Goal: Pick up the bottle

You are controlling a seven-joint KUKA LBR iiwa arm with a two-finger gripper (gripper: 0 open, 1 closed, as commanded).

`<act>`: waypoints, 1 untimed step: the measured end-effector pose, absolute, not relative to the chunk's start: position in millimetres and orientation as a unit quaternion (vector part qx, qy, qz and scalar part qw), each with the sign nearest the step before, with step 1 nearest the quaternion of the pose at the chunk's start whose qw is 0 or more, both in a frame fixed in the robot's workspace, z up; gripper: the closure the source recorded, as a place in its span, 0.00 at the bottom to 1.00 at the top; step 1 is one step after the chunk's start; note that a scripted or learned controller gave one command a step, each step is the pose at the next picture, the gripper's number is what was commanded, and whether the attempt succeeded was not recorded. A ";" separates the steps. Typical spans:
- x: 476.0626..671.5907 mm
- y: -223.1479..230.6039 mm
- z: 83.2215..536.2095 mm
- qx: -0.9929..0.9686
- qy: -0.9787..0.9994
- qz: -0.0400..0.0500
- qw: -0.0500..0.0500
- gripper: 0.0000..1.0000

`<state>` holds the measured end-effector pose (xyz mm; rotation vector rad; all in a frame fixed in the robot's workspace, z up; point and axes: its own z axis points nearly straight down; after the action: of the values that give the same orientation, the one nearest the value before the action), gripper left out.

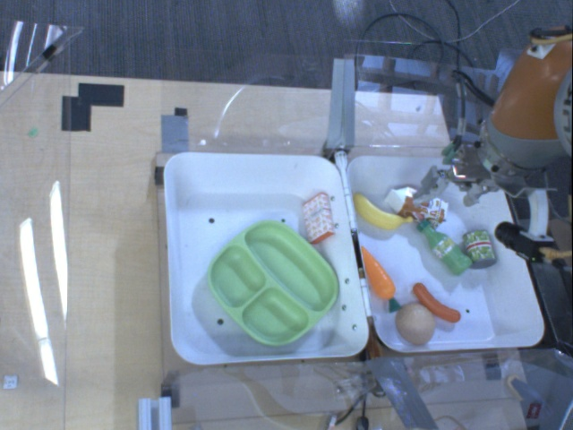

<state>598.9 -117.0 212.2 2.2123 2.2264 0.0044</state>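
The bottle (446,248) is small and green. It lies on its side in the right bin (515,325), neck pointing to the upper left, between a small red-and-white packet (428,210) and a can (480,248). My gripper (450,189) hangs over the back of the right bin, above and just behind the bottle. Its two fingers are spread open with nothing between them. The orange band of the arm (530,97) rises behind it at the right.
Also in the right bin are a banana (377,214), a carrot (380,277), a red sausage (437,303) and a tan ball (415,323). The left bin (183,240) holds a green divided plate (273,281) and a snack packet (317,218).
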 end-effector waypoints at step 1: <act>556.0 -156.4 89.9 0.690 0.724 0.002 0.003 0.00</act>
<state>556.0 -156.4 89.9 2.1626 2.2704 0.0072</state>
